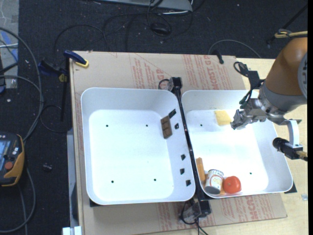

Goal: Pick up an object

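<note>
— While the grey arm with the orange band (288, 70) reaches in from the right, where does its two-finger gripper (238, 122) sit?

— Over the far part of the right shallow white bin (254, 148), with its tip just right of a pale yellow flat block (223, 117) that lies near that bin's far wall.

— Is the claw apart or together?

— I cannot tell; the metal at the tip is small and blurred from this slant. Nothing shows between its parts, and whether it touches the yellow block is also unclear.

— What else lies in the right bin?

— Three things crowd its near left corner: a red round ball-like object (232, 184), a small white can with a printed label (213, 180) touching the ball's left side, and a thin orange stick (200, 169) lying along the left wall, just beside the can. All three are well apart from the gripper.

— And the left shallow white bin (129, 146)?

— A small dark brown rectangular piece (167, 128) leans on its right wall, toward the far end. Its floor shows a few small dark dots.

— What do the bins rest on?

— A brown cardboard sheet with red lettering (146, 67) covering the bench. Black cables (122, 23) trail over the dark floor on the far side, and a yellow and black handheld unit (11, 158) sits at the left edge.
</note>
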